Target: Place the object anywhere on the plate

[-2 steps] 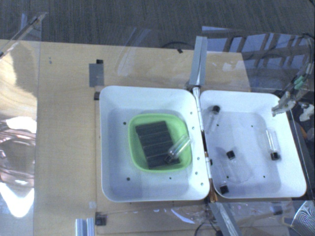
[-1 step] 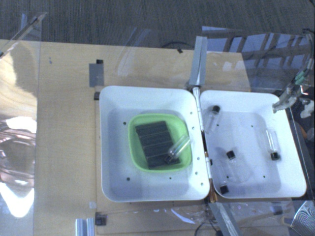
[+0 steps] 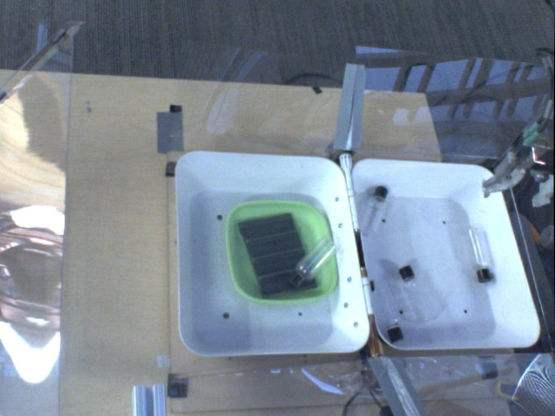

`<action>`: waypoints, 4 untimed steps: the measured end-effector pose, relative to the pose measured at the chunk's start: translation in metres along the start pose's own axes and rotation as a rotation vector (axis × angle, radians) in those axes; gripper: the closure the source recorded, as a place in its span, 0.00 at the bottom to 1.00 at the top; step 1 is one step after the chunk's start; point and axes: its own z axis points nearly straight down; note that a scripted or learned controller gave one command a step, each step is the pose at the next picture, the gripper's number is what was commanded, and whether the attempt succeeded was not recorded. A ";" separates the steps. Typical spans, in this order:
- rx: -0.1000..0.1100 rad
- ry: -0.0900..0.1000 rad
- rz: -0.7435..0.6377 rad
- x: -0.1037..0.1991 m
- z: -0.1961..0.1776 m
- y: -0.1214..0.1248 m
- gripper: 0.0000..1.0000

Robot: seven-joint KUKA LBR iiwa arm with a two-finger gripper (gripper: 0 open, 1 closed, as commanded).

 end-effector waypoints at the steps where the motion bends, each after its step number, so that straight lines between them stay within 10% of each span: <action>1: -0.006 -0.001 -0.177 0.009 -0.088 0.035 0.00; 2: -0.002 0.001 -0.362 0.004 -0.051 0.028 0.00; 4: -0.001 0.002 -0.301 0.001 -0.024 0.034 0.00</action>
